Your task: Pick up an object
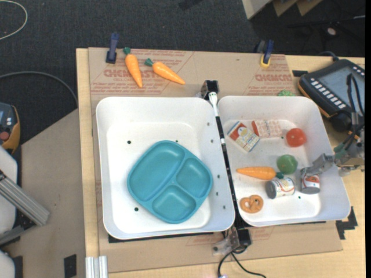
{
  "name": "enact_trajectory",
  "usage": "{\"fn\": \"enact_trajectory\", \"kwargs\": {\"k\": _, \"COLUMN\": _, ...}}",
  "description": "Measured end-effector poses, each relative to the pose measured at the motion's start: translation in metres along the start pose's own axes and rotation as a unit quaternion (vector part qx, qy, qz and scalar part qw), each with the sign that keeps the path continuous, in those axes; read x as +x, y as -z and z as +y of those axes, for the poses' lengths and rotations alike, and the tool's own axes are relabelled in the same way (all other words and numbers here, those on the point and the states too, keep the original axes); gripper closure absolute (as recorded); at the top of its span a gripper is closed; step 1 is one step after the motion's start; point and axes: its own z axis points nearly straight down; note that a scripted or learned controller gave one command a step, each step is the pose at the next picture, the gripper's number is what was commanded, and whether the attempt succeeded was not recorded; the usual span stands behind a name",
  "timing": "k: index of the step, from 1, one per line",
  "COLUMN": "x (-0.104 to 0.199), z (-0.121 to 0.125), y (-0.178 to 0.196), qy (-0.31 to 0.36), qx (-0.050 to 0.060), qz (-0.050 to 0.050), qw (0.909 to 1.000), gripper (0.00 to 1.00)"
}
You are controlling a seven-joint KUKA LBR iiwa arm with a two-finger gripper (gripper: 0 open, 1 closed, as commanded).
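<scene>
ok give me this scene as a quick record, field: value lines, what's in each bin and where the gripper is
left bin: teal divided plate
right bin: carton, wrapped snack, tomato, green ball, carrot, two small cans, pretzel
outside the bins: two carrots on the board behind the left bin
gripper: low over the right bin's right side, by the right-hand can
fingers: cannot tell
held: nothing seen between the fingers
</scene>
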Motion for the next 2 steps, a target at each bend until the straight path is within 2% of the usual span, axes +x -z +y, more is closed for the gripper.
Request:
{"fn": "enact_trajectory", "kwargs": {"k": 1, "x": 0.044, "z": 0.065, "y": -0.103, "qy": 0.007, "qx": -0.002, "qz": 0.001, "qw": 1.0, "gripper": 0.0}}
{"fn": "enact_trajectory", "kwargs": {"k": 2, "x": 0.04, "z": 0.063, "y": -0.087, "qy": 0.004, "qx": -0.004, "qz": -0.001, "qw": 1.0, "gripper": 1.0}}
